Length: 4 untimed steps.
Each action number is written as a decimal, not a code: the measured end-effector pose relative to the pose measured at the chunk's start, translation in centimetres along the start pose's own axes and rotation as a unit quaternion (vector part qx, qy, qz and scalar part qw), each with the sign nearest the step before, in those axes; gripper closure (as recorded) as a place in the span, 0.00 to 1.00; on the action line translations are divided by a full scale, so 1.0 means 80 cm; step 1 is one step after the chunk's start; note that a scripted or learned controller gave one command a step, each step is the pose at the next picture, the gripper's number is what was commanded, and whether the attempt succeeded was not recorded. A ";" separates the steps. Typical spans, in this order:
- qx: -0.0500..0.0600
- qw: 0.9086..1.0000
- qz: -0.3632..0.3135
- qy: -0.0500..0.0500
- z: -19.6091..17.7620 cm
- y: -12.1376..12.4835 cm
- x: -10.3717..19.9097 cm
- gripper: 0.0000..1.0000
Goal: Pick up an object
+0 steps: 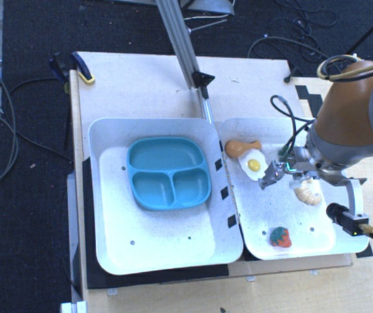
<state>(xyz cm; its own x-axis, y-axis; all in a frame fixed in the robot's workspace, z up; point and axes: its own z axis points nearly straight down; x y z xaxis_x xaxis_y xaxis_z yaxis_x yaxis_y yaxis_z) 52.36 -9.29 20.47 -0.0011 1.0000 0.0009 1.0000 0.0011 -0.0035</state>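
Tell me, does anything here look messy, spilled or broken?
Nothing stands out. The blue plate lies flat in the left bin. The fried egg, drumstick, pastry and strawberry lie scattered but whole in the right bin.

We see two white bins: the left bin (pixel 108 240) holds a plain teal-blue divided plate (pixel 169 173), and the right bin (pixel 317 240) holds a white fried egg with a yellow yolk (pixel 253 166), an orange-tan drumstick (pixel 240 148), a cream-beige croissant (pixel 307 192), and a red strawberry with green leaves (pixel 280 237).
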 end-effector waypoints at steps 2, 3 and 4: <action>0.001 1.000 0.001 0.000 0.064 -0.012 -0.001 0.00; 0.001 1.000 0.002 0.000 0.124 -0.010 -0.012 0.00; -0.002 1.000 0.001 -0.001 0.139 -0.009 -0.012 0.00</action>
<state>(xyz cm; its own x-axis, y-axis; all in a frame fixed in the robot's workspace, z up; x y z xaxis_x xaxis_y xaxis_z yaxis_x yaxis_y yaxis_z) 51.61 -10.21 9.39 0.0014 1.0000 -0.0002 1.0000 -0.0014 0.0011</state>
